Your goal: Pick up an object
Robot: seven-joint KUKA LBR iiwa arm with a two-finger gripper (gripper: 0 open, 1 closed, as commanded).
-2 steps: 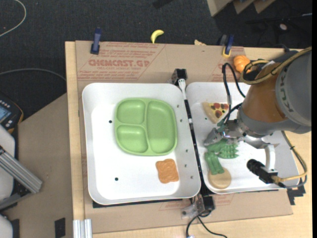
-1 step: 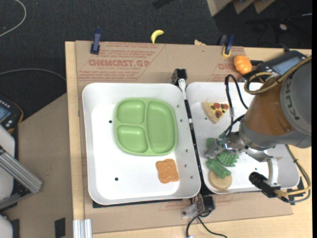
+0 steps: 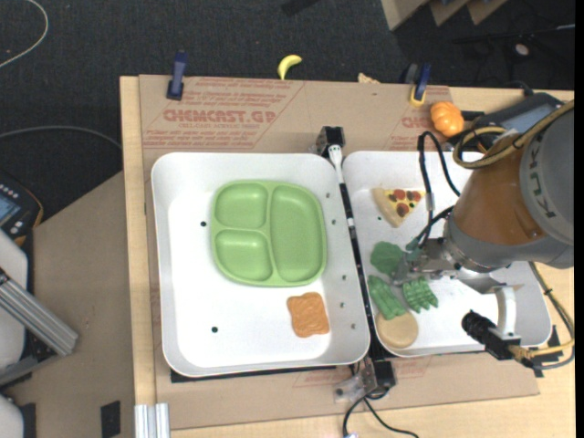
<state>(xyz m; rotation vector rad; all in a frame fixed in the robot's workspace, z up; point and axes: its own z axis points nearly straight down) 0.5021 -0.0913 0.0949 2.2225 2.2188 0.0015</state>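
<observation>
Two shallow white plastic bins sit side by side. Nearest in the right bin (image 3: 534,331) lie one round tan disc (image 3: 398,330) and two leafy green toy pieces (image 3: 392,297), a likely target, just beside the two-finger gripper (image 3: 422,265), whose state I cannot tell. Farther off lies one toy pizza slice (image 3: 401,204). The left bin (image 3: 182,272) holds one orange waffle-like piece (image 3: 308,315) and one green divided plate (image 3: 269,233).

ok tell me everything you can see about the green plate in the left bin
The green plate is a pale green, rounded-square divided dish, plastic by the look, with three compartments: two smaller ones on the left, one long one on the right. It lies flat, right side up, in the middle of the left bin. An orange waffle-like piece sits just below it, apart.
</observation>
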